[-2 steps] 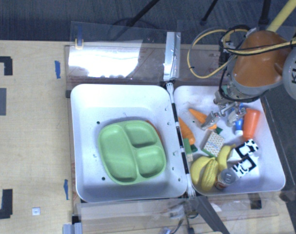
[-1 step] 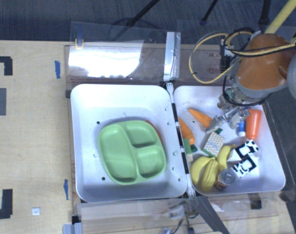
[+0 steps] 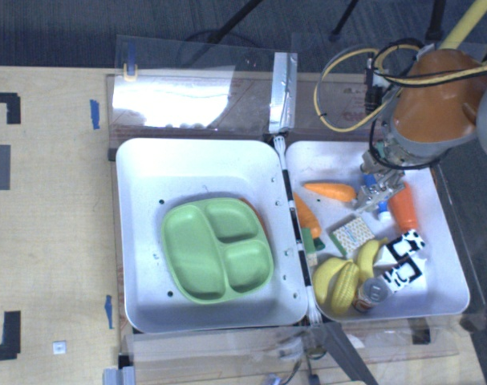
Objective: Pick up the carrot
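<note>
One carrot point(image 3: 330, 190) is lying in the right bin point(image 3: 448, 291), long axis running left-right, just left of your gripper point(image 3: 377, 189). You are hovering low beside it; whether anything is gripped, or how wide, cannot be told.

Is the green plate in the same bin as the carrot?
No, the green plate lies in the left bin; the carrot lies in the right bin.

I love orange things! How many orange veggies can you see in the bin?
3. One carrot lies near the right bin's top, one along its left wall, one on the right beside the tool. More may hide beneath.
</note>
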Robot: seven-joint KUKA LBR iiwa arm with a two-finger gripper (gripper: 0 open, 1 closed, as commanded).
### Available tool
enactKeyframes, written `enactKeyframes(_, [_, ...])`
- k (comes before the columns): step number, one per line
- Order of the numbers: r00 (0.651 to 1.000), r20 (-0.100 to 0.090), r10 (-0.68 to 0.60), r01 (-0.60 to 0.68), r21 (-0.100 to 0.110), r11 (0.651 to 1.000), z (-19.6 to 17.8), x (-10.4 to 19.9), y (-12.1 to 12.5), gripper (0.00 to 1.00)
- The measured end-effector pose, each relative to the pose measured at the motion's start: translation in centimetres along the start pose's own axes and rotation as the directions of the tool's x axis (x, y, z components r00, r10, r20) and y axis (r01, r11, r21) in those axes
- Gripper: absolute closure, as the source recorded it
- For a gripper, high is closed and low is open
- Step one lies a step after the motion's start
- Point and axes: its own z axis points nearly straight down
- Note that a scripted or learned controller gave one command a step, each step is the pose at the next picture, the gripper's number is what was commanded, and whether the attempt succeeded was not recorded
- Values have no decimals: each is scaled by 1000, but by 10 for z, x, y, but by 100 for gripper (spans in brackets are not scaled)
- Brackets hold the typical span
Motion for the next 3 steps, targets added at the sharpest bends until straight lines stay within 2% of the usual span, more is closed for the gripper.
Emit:
enactKeyframes(1, [1000, 1, 0, 0, -1, 1000, 0, -1, 0, 0])
enactKeyframes(2, [1000, -4, -10, 10, -3, 1000, -91, 6, -24, 0])
enactKeyframes(3, [975, -1, -221, 221, -9, 975, -25, -49, -32, 0])
